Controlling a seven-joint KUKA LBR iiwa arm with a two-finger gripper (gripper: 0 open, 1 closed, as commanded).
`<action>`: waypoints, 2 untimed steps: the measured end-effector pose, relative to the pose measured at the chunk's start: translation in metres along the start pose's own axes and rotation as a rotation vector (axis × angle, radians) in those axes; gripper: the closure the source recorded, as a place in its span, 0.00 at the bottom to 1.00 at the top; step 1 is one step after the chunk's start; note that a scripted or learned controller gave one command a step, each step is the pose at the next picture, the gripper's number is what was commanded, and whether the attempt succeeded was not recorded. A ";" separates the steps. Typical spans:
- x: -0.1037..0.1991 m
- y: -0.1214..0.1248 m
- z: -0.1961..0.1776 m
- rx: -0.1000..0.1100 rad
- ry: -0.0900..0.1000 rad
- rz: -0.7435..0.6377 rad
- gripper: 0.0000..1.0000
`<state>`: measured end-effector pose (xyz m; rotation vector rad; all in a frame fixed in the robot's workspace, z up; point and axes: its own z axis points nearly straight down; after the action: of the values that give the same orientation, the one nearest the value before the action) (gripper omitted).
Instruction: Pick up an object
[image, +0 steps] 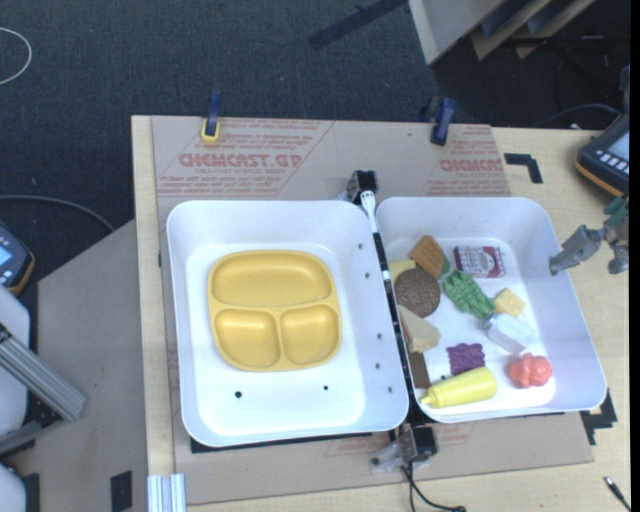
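We see the gripper (572, 252) beside the right bin (560, 225), finger state indiscernible; approach begins, next calls for choosing a toy.

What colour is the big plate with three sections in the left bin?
The plate is yellow, seen clearly in the camera view from above.

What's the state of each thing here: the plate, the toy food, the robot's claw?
Yellow divided plate: upright in the left bin, all three compartments bare.
Toy food pile: lying loose in the right bin, untouched.
Yellow toy: on its side at the near edge.
Gripper: above the right bin's right rim, holding nothing.
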<state>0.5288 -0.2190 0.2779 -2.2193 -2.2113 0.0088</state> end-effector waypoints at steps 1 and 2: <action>0.001 0.002 -0.006 -0.011 -0.003 -0.004 0.00; 0.005 0.000 0.038 -0.005 0.000 -0.004 0.00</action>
<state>0.5285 -0.2141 0.2404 -2.2174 -2.2175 0.0032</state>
